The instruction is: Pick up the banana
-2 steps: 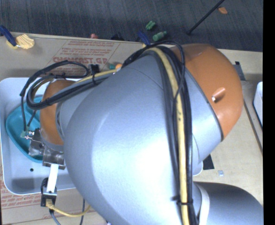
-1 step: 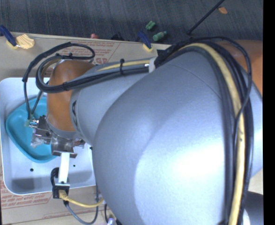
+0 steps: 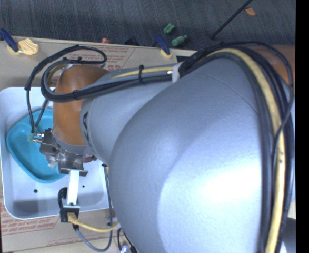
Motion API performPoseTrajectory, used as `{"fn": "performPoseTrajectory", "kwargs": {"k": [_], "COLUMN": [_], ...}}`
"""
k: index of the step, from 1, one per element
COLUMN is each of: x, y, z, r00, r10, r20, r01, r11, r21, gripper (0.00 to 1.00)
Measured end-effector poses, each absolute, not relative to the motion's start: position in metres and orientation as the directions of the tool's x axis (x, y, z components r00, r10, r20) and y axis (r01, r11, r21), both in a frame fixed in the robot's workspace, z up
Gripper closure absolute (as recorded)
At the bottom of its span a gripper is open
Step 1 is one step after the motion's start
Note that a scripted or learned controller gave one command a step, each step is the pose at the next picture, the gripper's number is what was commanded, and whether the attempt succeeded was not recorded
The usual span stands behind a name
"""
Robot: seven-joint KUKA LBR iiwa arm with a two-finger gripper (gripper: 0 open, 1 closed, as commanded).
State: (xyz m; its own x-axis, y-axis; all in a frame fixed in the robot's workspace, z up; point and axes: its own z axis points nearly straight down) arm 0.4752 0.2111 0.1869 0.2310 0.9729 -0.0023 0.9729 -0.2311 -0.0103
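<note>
— So, where is the arm?

— Its broad grey metal arm [image 3: 196, 157] reaches in from the right and covers most of the bench. The orange band [image 3: 70, 104] above the wrist hangs over the shallow white plastic bin [image 3: 7, 194] on the left.

— And the two-finger gripper [image 3: 54, 153]?

— It points down into that bin, over the near edge of a teal-blue rounded plastic bowl [image 3: 22, 146] lying against the bin's left side. Whether it is spread, closed or clamped on anything, I cannot tell; the wrist hides it.

— The banana?

— I cannot tell where it lies; the arm hides much of both bins.

— Anything else?

— Black cables [image 3: 43, 83] loop from the arm above the band, and a yellow cable [image 3: 91, 227] curls past the bin's near rim. A blue-and-yellow clamp [image 3: 18, 45] grips the brown cardboard bench top [image 3: 122, 54] at its far left corner. Two small green pieces [image 3: 175, 33] lie on the dark floor beyond.
</note>
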Motion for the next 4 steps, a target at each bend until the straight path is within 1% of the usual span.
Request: {"fn": "performPoseTrajectory", "kwargs": {"k": [1, 2, 4], "x": [0.475, 0.476, 0.476], "y": [0.212, 0.119, 0.121], "z": [0.196, 0.23, 0.25], "r00": [0.223, 0.255, 0.239], "r10": [0.975, 0.967, 0.971], "r20": [-0.003, -0.001, -0.001], "r01": [0.975, 0.967, 0.971], "r11": [-0.223, -0.255, -0.239], "r21": [-0.015, -0.005, -0.014], "gripper": [1.0, 1.0, 1.0]}}
